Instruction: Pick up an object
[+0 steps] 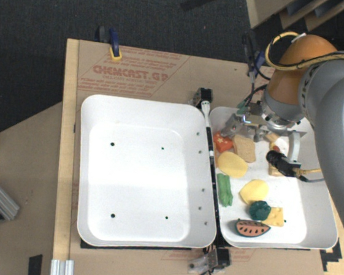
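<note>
The right bin (319, 227) holds several toy foods. A red tomato (222, 142) and a tan bread slice (245, 150) lie at its far left, with a yellow fruit (233, 165) just in front of them. Nearer the front are a green pod (224, 190), a second yellow fruit (253, 190), a dark green broccoli (260, 210), a yellow wedge (276, 217) and a watermelon slice (252, 228). My gripper (264, 131) hangs low over the bin's far end, right above the bread slice. The wrist hides what lies beneath it.
The left bin (87, 173) is a plain white tray beside the right one. Both stand on a brown board (130, 67). A black cable (283, 165) loops from the wrist over the right bin. The grey arm (338, 116) fills the upper right.
</note>
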